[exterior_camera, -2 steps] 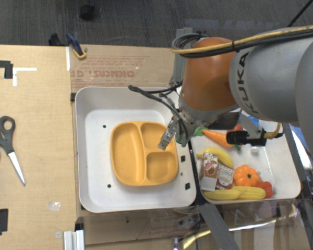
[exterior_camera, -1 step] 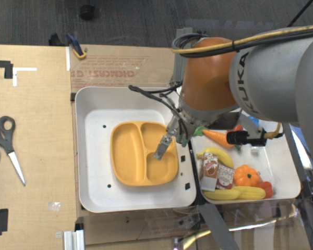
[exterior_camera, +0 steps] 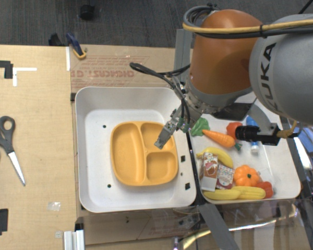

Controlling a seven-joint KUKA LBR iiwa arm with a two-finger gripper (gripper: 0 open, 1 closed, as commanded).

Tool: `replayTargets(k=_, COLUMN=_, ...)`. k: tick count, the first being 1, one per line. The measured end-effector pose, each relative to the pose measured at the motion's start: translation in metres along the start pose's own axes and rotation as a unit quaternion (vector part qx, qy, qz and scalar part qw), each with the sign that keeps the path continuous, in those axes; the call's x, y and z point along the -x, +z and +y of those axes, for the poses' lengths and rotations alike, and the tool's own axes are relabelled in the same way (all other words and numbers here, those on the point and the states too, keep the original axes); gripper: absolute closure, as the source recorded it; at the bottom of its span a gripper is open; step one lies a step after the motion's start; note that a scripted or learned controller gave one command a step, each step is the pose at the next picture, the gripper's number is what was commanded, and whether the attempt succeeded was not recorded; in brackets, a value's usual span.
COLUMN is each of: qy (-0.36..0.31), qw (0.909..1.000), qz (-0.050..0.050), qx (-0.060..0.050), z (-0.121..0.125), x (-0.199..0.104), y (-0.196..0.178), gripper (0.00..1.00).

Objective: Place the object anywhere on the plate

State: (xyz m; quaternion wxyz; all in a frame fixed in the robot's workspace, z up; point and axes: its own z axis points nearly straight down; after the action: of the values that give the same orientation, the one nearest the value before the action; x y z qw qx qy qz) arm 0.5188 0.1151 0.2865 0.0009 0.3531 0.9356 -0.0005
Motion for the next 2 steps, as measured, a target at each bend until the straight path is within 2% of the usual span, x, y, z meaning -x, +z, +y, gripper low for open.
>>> replayTargets(k=1, qy=-0.154, qw=0.9880, qz=0.000, qx=0.001, z=-0.006, x=0.026, y=-0.010, gripper=0.00)
replayTargets(k=2, qy=-0.307, qw=0.9516, qz=0.001, qx=0.000, z=-0.023, x=-0.015, y=0.060, gripper=0.00)
